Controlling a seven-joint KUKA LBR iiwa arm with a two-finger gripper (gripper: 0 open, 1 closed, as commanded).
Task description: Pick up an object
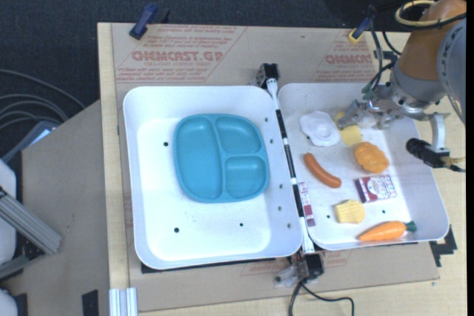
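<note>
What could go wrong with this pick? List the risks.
1. The gripper sits low at the right bin's far end, right by a small yellow piece and the fried egg; it may nudge them instead of grasping.
2. The items there lie close together, so closing could catch two or knock the orange bun.

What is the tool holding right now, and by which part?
Cannot be told: the tool sits low in the right bin, at a small yellow piece, its grip unclear.
</note>
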